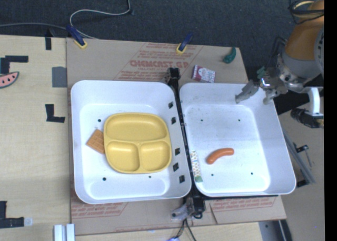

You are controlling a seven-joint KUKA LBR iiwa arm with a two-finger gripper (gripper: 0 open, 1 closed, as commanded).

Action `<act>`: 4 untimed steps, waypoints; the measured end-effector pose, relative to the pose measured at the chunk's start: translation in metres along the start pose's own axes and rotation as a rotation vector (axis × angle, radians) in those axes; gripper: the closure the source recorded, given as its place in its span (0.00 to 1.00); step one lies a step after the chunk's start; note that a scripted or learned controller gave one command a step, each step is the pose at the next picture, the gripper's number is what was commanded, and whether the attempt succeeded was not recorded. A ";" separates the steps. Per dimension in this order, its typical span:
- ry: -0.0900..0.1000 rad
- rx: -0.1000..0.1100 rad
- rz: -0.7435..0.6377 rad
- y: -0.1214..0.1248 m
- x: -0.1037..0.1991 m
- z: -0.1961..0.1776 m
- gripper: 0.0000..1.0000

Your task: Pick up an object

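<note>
Overhead, two white bins sit side by side. An orange sausage [219, 155] lies loose on the floor of the right bin [274, 145]. The gripper [259, 92] hovers over that bin's far right corner, well apart from the sausage, jaws spread and holding nothing. A yellow divided tray [138, 142] fills the left bin [84, 129].

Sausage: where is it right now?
The sausage lies in the right bin, toward its front and left of centre. The gripper is over that bin's back right corner, well away from it.
</note>
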State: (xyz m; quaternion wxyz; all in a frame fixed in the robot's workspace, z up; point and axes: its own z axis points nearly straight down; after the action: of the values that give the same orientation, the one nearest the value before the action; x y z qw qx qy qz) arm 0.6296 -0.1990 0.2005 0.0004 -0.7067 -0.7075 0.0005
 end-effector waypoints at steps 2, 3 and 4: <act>-0.001 -0.003 0.000 -0.025 0.088 0.114 0.00; -0.002 -0.005 0.001 -0.070 0.101 0.114 0.00; -0.002 -0.008 0.001 -0.105 0.100 0.114 0.00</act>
State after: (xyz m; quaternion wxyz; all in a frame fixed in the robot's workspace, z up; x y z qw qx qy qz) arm 0.5246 -0.0996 0.0865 -0.0030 -0.7070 -0.7072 -0.0016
